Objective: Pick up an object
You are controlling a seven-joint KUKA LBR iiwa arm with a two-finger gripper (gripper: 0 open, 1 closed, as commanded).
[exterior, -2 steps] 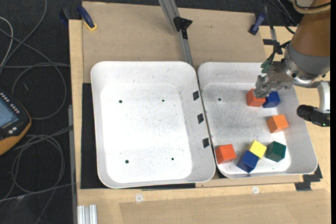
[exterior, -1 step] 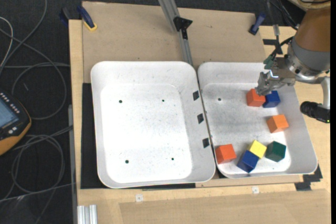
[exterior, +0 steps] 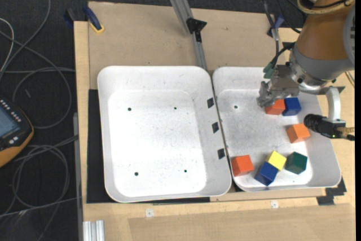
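Camera view: you see the claw (exterior: 274, 97) lowered into the right bin (exterior: 248, 124), at its upper right area, directly over a red block (exterior: 275, 108). The claw body hides its tips, so you cannot tell how wide it stands or whether it grasps anything. A blue block (exterior: 291, 105) sits just beside the red block, on its right, and the two appear to touch.

Note the edges: the claw works near the far rim of the right bin. Open floor lies to its left, toward the divider between the bins. The left bin (exterior: 113, 121) offers a wide bare floor. Both bins rest side by side on the tabletop (exterior: 141, 31).

Count seven blocks, all in the right bin: one red, two blue, two orange, one yellow, one green. An orange block (exterior: 298, 132) lies mid-right. Along the near rim sit another orange block (exterior: 243, 164), a second blue block (exterior: 265, 174), a yellow block (exterior: 276, 160) touching it, and a green block (exterior: 296, 162).
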